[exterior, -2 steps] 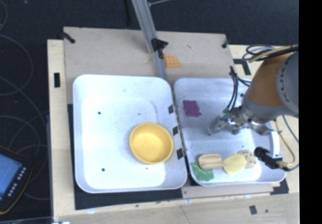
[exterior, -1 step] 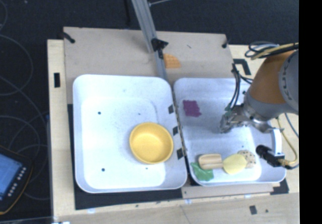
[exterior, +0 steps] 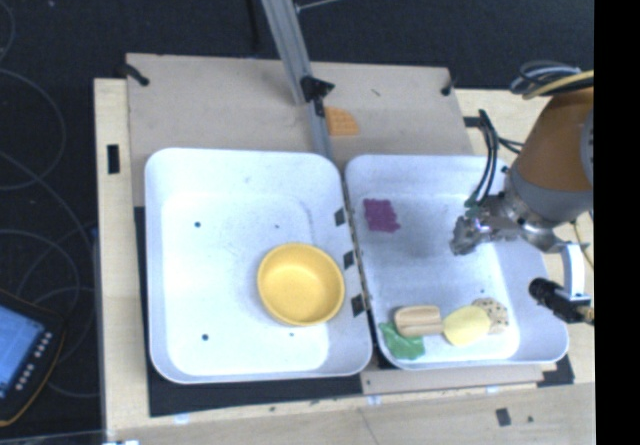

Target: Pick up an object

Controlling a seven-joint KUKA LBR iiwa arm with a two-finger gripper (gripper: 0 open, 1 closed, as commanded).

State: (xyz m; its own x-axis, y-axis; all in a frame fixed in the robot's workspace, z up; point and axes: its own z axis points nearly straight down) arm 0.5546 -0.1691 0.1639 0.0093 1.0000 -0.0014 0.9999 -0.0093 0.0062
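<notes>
Camera view: a slanted look down on a pale wooden bench (exterior: pixel 115 233) with two shallow bins side by side.
Left bin: a shallow white plastic bin with rounded corners (exterior: pixel 190 193), left of centre in the frame; its floor looks smooth with a few dark specks.
Bowl: a round yellow bowl with a matte surface (exterior: pixel 300 283), lower right part of the left bin, near the divide between the bins.
Right bin: a matching shallow white plastic bin (exterior: pixel 420 183), right of centre.
Purple piece: a small flat purple square, soft-looking (exterior: pixel 381 215), upper left of the right bin.
Lower cluster: along the right bin's lower edge lie a tan cylinder-like block (exterior: pixel 417 320), a rounded pale yellow lump (exterior: pixel 464 326), a speckled beige rounded thing (exterior: pixel 492 310) and a flat green scrap (exterior: pixel 400 341), close together.
Arm: grey metal with an orange band (exterior: pixel 555 148), at the frame's right.
Gripper: the two-finger gripper (exterior: pixel 464 238) hangs over the right bin's upper right part; how wide it stands cannot be told, and nothing is seen in it.
</notes>
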